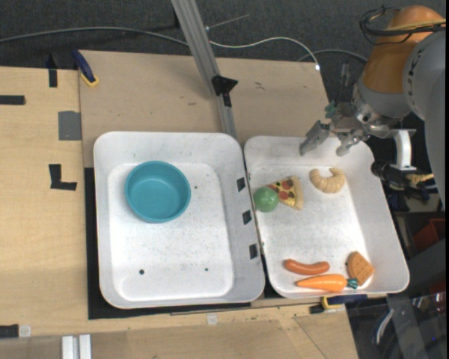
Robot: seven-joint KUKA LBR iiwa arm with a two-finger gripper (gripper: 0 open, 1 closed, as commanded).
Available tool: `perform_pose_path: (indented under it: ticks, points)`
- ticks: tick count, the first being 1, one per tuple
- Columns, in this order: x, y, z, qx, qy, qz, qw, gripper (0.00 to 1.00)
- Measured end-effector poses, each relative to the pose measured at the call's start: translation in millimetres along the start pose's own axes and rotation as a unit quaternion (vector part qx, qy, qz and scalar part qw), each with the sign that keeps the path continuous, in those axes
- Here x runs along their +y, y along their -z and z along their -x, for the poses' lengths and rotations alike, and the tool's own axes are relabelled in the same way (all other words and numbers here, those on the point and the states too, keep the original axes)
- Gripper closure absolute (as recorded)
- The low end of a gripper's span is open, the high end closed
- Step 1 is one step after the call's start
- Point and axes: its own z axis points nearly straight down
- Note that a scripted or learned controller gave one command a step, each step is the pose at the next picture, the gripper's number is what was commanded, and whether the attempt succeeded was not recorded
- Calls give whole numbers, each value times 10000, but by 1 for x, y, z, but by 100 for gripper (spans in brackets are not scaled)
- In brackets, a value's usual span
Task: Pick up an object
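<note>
gripper (pixel 328 142) hangs over the right bin (pixel 378 230)
fingers apart and empty, at upper right, above the croissant (pixel 327 179).

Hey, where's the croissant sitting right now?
The croissant lies in the right bin, near its far edge, just right of the pizza slice and below the open gripper.
</note>
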Motion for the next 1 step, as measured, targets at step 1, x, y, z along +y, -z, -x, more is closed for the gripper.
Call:
perform_pose_path:
  ticks: [1]
  points:
    - [0, 0, 0, -2, -1, -3, 10000, 0]
